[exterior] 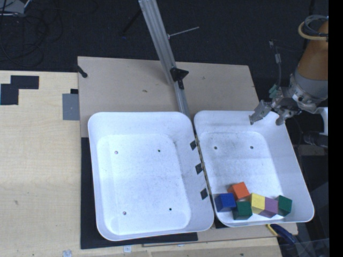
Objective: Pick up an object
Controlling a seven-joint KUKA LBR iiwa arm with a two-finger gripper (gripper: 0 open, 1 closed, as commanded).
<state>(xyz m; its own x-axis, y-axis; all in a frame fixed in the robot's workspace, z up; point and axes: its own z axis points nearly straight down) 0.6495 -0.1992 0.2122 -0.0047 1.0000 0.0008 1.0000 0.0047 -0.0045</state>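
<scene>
Our tool (269, 113) hangs over the far right corner of the right bin (244, 138) with its fingers apart and nothing between them. The blocks (252, 199) sit together in that bin's near corner, well apart from it. We haven't picked one up yet.

The hand (266, 115) is grey metal, below an orange band (313, 58) on the grey arm. Just under it lies the right bin (292, 159), white with a faint grey speckling; the left bin (96, 143), farther from the hand, is the same white. Well away from the hand, at the right bin's near end, sit an orange cube (239, 189), a blue cube (225, 202), a dark green cube (243, 209), a yellow cube (258, 202), a purple cube (271, 205) and a second green cube (284, 204). The counter (37, 159) is pale wood with black and grey patches.
</scene>
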